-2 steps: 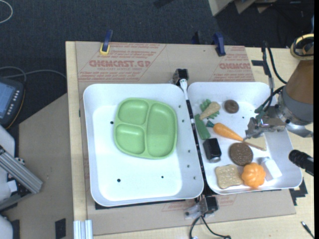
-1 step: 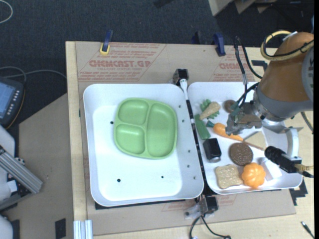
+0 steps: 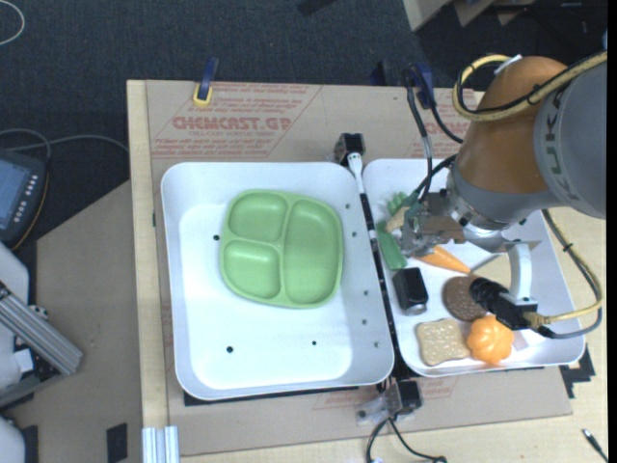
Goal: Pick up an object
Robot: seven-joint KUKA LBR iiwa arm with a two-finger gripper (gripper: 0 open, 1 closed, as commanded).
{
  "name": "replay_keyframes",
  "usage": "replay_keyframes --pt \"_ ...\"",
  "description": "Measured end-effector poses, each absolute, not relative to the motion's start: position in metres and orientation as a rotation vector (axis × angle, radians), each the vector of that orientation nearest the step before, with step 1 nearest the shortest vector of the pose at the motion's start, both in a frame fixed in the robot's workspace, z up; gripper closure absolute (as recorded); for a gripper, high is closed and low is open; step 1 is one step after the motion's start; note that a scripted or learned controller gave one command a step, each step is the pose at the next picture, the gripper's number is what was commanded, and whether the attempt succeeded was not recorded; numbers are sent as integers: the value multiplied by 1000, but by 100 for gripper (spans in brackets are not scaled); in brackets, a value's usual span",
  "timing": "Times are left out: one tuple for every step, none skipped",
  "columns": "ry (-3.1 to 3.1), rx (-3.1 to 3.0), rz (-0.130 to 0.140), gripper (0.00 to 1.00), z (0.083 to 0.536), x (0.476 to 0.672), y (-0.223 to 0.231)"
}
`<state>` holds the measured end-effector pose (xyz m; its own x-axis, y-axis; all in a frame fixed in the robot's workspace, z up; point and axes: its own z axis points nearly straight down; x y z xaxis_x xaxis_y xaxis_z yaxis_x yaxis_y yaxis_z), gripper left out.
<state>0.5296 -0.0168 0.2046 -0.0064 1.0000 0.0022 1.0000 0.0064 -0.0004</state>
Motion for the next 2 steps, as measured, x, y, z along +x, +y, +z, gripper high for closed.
replay_keyframes --pt "-2229 -2213 -5 100 212 527 39" --pt "-2230 -2214 -6 100 219 545 94"
